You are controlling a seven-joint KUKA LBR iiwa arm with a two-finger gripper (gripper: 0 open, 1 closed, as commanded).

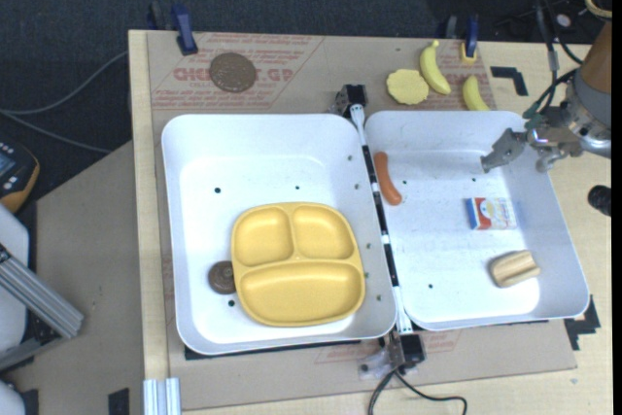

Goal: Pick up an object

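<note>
Nearest you, left bin [185, 209]: yellow plate [294, 262] sits toward its front edge, three compartments, with a brown disc [222, 278] touching the plate's left side. Right bin [544, 301]: bread roll [512, 267] near the front right corner, small white carton [490, 212] just behind it toward the right edge, both apart. Sausage [388, 179] lies along the right bin's left edge, roughly midway back. Gripper [518, 151] is over the right bin's back right corner, fingers spread wide, nothing between them, well apart from the carton and roll. On the bench behind the bins you've got a yellow slice [408, 86], two bananas [435, 68] at the back right, and a brown cookie [232, 71] at the back left.
</note>
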